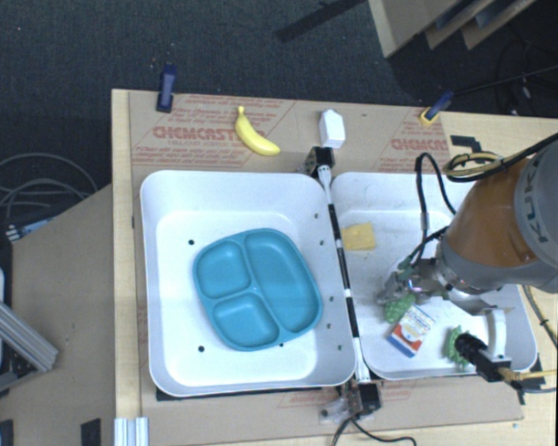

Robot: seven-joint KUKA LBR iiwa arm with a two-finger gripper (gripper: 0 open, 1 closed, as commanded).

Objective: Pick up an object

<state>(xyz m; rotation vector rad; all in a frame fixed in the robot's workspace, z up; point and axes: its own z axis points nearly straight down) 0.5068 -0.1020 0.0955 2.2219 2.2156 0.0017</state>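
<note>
The gripper (400, 289) is low in the right bin (389, 205), near the bin's middle and a bit toward the front. Honestly can't tell from this angle whether it's open or closed, the metal bits blur together.

Right under the tip is a small green object (397, 310), leafy looking and lying on the bin floor. It looks like it's touching the gripper or very nearly so, but I can't say it's actually being held.

Just beside the green object, on the front side, is a little white packet (410, 330) with red and blue print, lying flat. Further toward the bin's front right corner there's a second green piece (457, 344). A pale yellow square chunk (358, 236) sits on its own near the bin's left wall, well apart from the gripper.

The arm (498, 225) comes in from the right, with its orange band over the right half of that bin.

The left bin (169, 223) holds a blue divided plate (256, 288) with three compartments, roughly in the middle.

Behind the bins, out on the bench (209, 124), there's a banana (255, 136) and a small white block (332, 128) near the gap between the bins.
</note>
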